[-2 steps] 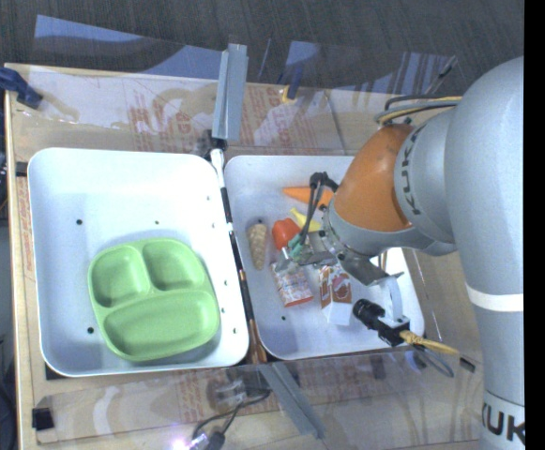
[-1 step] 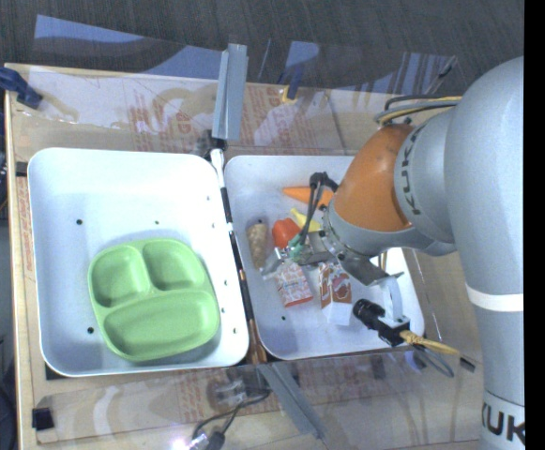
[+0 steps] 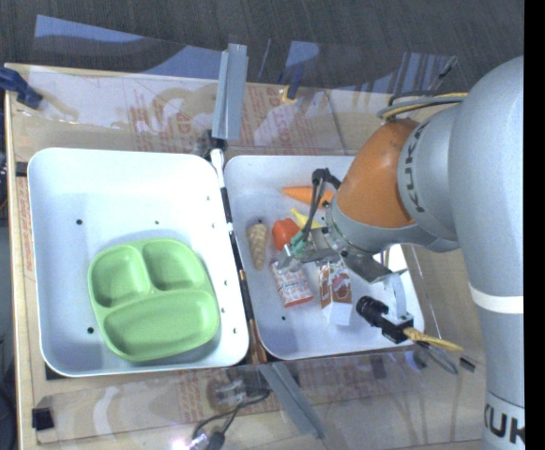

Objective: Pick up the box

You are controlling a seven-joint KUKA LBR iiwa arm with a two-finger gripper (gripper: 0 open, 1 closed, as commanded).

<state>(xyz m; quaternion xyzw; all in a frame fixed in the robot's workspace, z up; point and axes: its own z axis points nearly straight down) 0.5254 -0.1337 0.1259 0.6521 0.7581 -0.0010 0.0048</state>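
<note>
Camera view is looking down at a slant on two white bins sitting side by side on the bench. The left bin (image 3: 52, 251) is carrying a green divided plate (image 3: 155, 300) toward its front edge. The right bin (image 3: 253, 181) is carrying the small goods. The box (image 3: 292, 284), a small flat carton in red and white with print too fine to read, is lying near the middle of the right bin, tilted slightly. Just beside it on the right, a second red-brown carton (image 3: 335, 284) is lying, with a white piece (image 3: 340, 313) touching its front end. Toward the bin's left wall a tan, cone-like item (image 3: 258, 243) is resting, a red piece (image 3: 284, 232) is sitting beside it, and an orange carrot-like item (image 3: 297, 194) is lying toward the back edge. The arm (image 3: 460, 186), grey with an orange band, is reaching in from the right and leaning over the right bin; white letters reading "KU" are showing on its lower casing. The gripper (image 3: 311, 247) is hanging just above the back end of the box, and whether it is released or clenched cannot be told from this angle.
</note>
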